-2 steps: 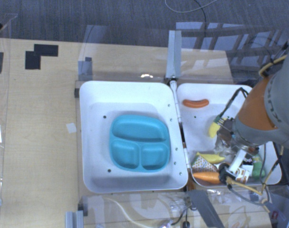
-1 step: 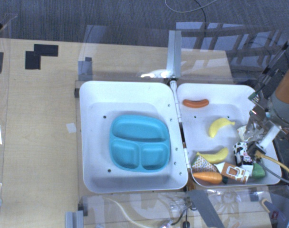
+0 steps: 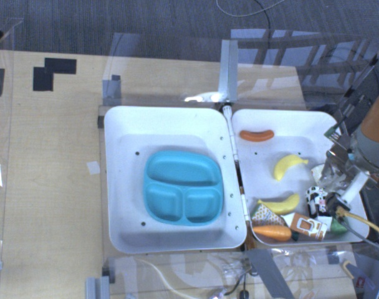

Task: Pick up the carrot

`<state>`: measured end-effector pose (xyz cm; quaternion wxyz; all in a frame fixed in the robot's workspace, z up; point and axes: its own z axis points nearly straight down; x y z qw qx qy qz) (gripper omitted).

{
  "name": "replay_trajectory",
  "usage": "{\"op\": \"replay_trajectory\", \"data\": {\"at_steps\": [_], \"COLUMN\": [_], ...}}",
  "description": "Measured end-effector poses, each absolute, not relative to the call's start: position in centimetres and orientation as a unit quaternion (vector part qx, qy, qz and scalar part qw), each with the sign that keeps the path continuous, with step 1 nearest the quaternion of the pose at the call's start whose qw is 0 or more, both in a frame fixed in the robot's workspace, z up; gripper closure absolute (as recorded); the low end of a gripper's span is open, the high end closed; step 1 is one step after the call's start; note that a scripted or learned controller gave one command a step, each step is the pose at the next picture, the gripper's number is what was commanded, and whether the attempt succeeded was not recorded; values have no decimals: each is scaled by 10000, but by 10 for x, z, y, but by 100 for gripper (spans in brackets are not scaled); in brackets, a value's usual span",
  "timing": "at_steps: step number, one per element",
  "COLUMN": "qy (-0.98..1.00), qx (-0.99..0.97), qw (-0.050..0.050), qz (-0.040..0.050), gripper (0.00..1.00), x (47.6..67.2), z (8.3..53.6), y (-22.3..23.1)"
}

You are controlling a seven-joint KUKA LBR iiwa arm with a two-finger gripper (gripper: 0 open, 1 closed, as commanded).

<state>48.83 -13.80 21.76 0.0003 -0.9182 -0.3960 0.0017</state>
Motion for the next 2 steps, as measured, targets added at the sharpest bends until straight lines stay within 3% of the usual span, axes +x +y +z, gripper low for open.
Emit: {"op": "replay_trajectory", "data": {"at_steps": [2], "qy": [-4733], "qx": [-8809], "qw": [-1], "qz": [9], "gripper": [100], "x": [489], "z": [213], "y": [-136]}}
